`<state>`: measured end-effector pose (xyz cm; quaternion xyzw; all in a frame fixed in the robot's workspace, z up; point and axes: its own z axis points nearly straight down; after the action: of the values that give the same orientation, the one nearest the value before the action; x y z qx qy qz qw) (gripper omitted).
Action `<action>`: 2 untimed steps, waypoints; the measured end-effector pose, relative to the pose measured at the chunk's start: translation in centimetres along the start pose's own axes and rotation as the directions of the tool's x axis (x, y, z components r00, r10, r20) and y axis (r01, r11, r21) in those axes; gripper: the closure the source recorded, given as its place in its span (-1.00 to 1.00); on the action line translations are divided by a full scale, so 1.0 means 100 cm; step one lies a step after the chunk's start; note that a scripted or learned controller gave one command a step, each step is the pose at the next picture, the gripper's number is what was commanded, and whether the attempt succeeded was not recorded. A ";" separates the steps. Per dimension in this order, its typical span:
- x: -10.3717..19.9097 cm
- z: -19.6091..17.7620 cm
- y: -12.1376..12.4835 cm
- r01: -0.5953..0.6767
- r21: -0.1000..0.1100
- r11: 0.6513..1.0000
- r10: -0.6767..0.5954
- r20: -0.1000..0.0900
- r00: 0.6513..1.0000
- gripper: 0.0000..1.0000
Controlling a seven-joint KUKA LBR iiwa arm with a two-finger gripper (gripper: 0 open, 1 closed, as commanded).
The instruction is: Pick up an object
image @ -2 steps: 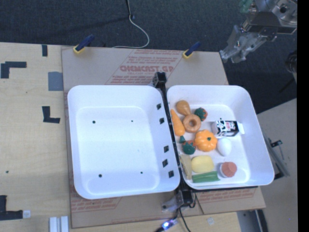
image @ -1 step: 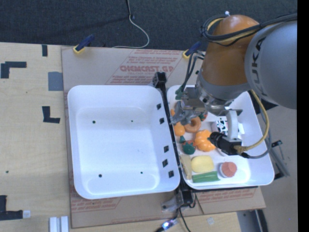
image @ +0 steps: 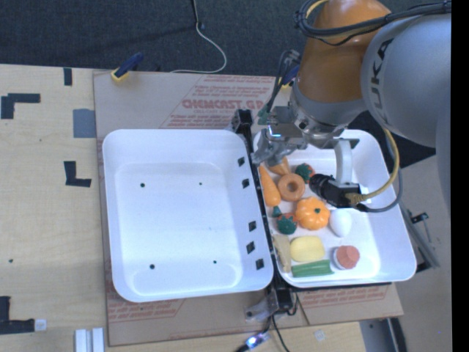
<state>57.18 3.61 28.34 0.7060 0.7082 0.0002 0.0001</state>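
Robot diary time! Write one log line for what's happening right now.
arm: over right bin | gripper: low at bin's back-left corner, by carrot and donut | pumpkin: in bin | held: nothing visible

Red print "CHEMCAST" reads on the brown cardboard sheet (image: 212,101), just above the top rim of the left white bin (image: 176,141); more red lettering runs beside and under it on the same sheet but is too small to read. On the grey arm casing (image: 410,64), up and right of that bin, dark letters "UK" show at the edge of the shell, the rest of the word cut off. No numbers legible.
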 end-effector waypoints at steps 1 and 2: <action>0.047 -0.098 0.036 0.005 -0.011 1.000 -0.005 -0.002 1.000 1.00; 0.053 -0.262 0.056 0.001 -0.019 1.000 -0.001 -0.002 1.000 1.00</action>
<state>62.75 8.90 54.52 0.7055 0.7086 0.0074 0.0060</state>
